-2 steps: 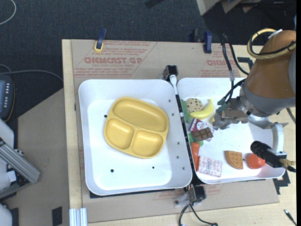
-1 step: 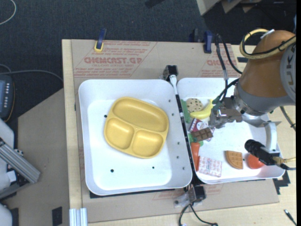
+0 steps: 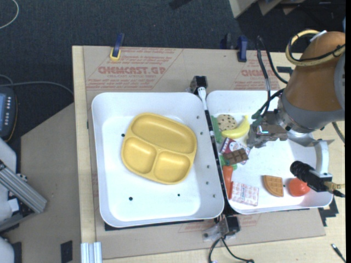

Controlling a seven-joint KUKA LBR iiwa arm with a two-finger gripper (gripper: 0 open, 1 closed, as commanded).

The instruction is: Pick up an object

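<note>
Even, fairly bright light falls from above. The two white bins [image 3: 109, 163] are near overexposed, their rims glaring slightly, and the yellow tray [image 3: 159, 147] carries soft sheen. Shadows are faint and short, darkest under the arm [image 3: 315, 81]. The dark floor [image 3: 55, 15] looks dim. Focus is moderately sharp, small items grainy.

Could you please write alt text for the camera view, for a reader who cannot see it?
The arm's hand hangs over the right bin, beside a banana, cookie and other toy food. The left bin holds a yellow divided plate.
</note>
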